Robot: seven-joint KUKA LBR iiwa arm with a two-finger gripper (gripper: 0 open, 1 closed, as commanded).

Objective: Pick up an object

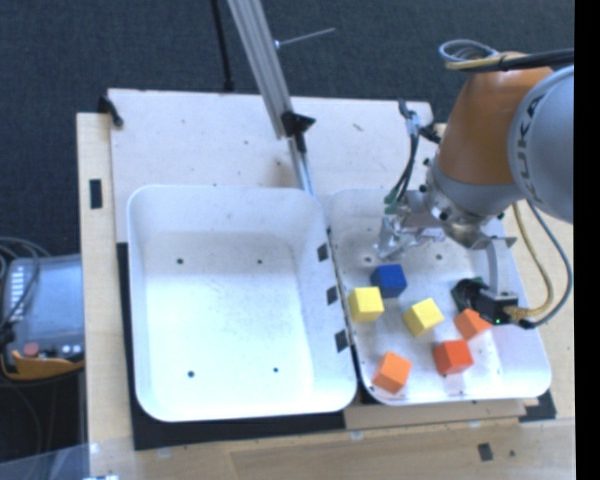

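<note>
**Tool over the right bin, above the blue block**

The tool [400, 236] sits at the centre-right of the frame, hanging from the grey arm [520, 148] with its orange band, which comes in from the right edge. The metal finger parts are small and blurred against the white bin floor; I cannot tell how far apart they stand, and no block shows between them. Cables run down past the wrist to the tool body.

Just below the tool in the frame lies a blue block [389, 279], near it but whether touching it cannot be judged. Just beside the blue block, to its lower left, is a yellow block [366, 303], close to the bin's left wall. A second yellow block [422, 316] lies to the lower right of the blue one.

Further out, toward the lower right: an orange block [471, 323] beside a black fitting on the arm's cabling, a red-orange block [453, 356] below it, and another orange block [391, 372] at the lower edge of the bin. All six lie in the right bin [525, 373].

The left bin [230, 203] takes the centre-left of the frame, its floor showing a few dark dots. Both bins rest on the pale bench [180, 128]. A slanted metal rail [265, 58] crosses from the top of the frame down to the gap between the bins.
</note>
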